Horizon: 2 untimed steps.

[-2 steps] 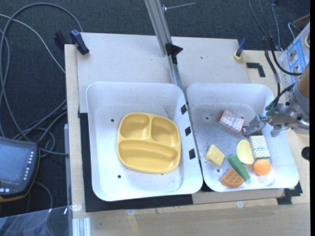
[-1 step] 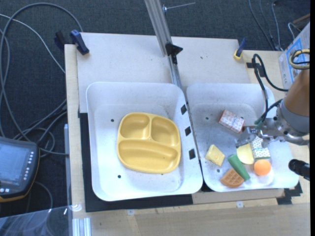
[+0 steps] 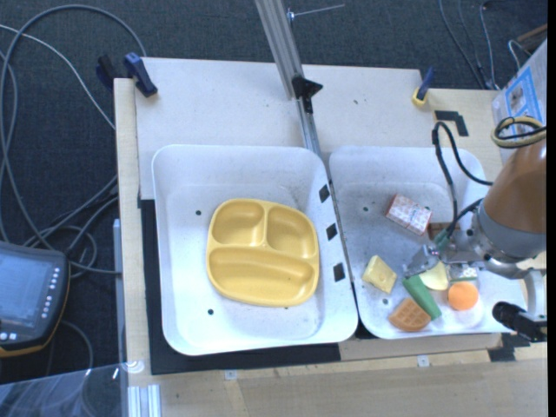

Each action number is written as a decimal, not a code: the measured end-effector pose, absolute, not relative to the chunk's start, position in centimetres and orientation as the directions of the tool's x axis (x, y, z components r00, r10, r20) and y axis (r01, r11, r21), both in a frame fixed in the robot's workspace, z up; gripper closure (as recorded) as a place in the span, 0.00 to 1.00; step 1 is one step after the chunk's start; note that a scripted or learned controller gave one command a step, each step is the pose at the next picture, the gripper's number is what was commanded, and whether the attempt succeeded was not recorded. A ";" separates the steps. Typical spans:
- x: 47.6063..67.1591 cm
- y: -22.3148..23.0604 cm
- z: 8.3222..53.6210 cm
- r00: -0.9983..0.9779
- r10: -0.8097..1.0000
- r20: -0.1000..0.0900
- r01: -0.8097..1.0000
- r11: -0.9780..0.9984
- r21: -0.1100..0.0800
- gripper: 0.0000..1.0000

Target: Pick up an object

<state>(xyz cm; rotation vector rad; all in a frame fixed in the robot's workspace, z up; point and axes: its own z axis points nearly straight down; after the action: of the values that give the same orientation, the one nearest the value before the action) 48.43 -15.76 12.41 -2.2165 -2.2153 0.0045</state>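
The right bin (image 3: 365,176) holds several toy foods. A pinkish box (image 3: 408,214) lies near its middle, with a yellow cheese wedge (image 3: 380,274) lower left of it. A green cucumber piece (image 3: 422,296), a brown waffle-like piece (image 3: 410,316), an orange ball (image 3: 463,296) and a pale yellow piece (image 3: 436,278) cluster at the front. My gripper (image 3: 437,257) is low in this bin, just above the pale yellow piece and the cucumber. The wrist hides what is under it.
A yellow divided plate (image 3: 261,252) lies in the left bin (image 3: 174,233). A metal pole (image 3: 282,33) slants down to the divider between the bins. The arm's body (image 3: 521,198) and black cables (image 3: 445,159) cover the right bin's right side.
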 end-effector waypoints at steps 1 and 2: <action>48.7 -15.8 13.8 -0.001 1.000 0.001 1.000 0.001 0.002 1.00; 47.9 -15.6 19.4 -0.001 1.000 -0.002 1.000 0.001 0.006 1.00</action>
<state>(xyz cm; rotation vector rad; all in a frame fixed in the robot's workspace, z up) 47.89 -15.56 19.35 -2.2243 -2.2268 -0.0052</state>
